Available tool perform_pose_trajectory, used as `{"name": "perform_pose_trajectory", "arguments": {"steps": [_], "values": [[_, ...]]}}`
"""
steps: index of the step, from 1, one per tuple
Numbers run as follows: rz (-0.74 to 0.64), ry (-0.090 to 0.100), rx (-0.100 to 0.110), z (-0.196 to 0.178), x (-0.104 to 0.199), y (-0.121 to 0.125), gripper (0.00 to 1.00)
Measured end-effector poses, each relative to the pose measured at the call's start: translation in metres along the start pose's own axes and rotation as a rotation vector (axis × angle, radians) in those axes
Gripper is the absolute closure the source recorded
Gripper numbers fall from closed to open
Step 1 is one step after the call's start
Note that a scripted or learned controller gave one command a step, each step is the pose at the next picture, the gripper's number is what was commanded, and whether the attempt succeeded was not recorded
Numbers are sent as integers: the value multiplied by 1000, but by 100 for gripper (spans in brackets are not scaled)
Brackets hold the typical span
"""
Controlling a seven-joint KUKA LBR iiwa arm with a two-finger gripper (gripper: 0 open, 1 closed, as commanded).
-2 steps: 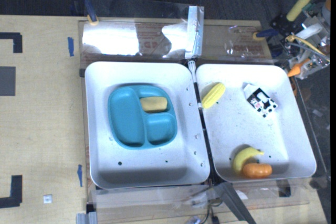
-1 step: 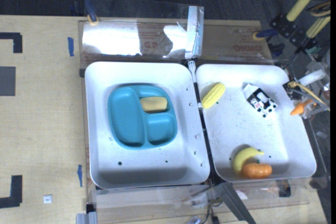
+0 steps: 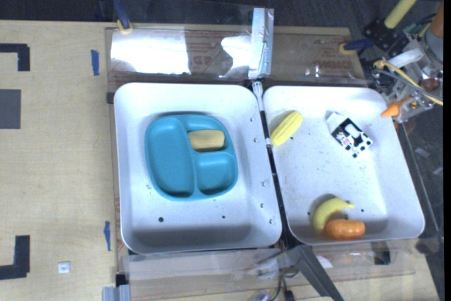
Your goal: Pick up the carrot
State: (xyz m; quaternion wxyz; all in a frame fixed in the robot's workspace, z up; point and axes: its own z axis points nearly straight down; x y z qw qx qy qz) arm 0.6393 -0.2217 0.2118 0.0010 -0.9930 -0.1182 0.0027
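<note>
An orange oblong thing (image 3: 344,228), which looks like the carrot, lies at the front of the right bin (image 3: 380,173) and touches a yellow banana (image 3: 328,211). My gripper (image 3: 409,96) hangs over the bin's far right corner, well away from that orange thing. A small pointed orange piece (image 3: 390,110) pokes out at the gripper's lower left, above the bin's rim. I cannot tell what this piece is or whether it is held.
The right bin also holds a yellow corn cob (image 3: 286,127) near the divider and a black-and-white item (image 3: 350,134). In the left bin (image 3: 134,173) a blue divided plate (image 3: 169,158) carries a tan lump (image 3: 207,140). Cables and arm parts crowd the upper right.
</note>
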Motion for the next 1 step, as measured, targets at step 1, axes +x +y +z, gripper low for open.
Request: {"name": "perform_pose_trajectory", "arguments": {"steps": [1], "values": [[-4,-4,0,-7,1,-1,100]]}}
